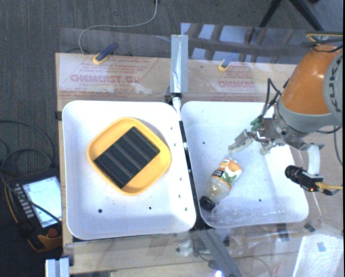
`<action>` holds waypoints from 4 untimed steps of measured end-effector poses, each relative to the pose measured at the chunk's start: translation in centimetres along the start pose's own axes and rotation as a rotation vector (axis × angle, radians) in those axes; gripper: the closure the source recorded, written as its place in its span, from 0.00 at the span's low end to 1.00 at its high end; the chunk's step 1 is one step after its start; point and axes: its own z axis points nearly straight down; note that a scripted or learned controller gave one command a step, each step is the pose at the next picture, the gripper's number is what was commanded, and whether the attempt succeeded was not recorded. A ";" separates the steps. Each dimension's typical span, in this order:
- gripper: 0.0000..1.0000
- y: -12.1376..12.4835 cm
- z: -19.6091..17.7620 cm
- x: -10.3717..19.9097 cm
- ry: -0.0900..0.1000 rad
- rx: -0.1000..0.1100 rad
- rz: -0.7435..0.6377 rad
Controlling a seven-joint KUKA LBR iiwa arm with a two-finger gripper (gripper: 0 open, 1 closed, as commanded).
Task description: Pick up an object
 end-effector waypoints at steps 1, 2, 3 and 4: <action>0.00 -1.7 10.0 2.8 -0.006 -0.017 0.000; 1.00 -1.5 8.9 3.1 -0.001 -0.021 -0.002; 1.00 4.5 0.7 7.7 -0.005 -0.001 -0.058; 1.00 4.5 0.0 7.8 -0.005 0.003 -0.060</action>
